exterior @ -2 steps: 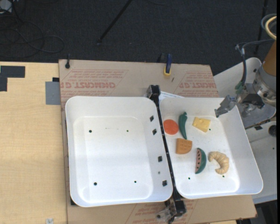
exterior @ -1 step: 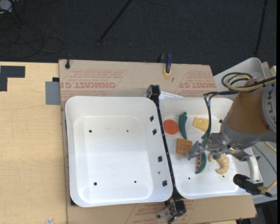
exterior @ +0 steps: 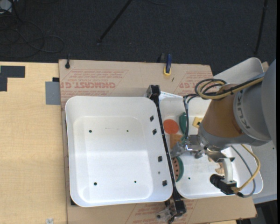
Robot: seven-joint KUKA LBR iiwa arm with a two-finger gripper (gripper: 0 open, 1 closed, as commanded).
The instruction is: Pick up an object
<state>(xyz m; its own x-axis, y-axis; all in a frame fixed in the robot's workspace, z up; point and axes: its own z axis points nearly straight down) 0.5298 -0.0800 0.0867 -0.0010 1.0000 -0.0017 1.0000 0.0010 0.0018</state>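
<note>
Cardboard sheet [exterior: 98,80], red mirrored print, unreadable. Left bin [exterior: 79,125] white. Right bin [exterior: 196,190]: orange object [exterior: 171,125], green object [exterior: 183,122] just beside it, striped piece [exterior: 177,168] by the divider. Gripper [exterior: 184,146] low above them; grip state unclear.

1. Setting: a robotics laboratory test bench.
2. Robot arm [exterior: 242,113], grey with an orange band, reaches over two white bins [exterior: 74,125].
3. Bins rest on a cardboard sheet [exterior: 107,80] secured by a clamp [exterior: 168,64].
4. Loose cables [exterior: 18,27] lie on dark carpet [exterior: 177,27] behind the bench.
</note>
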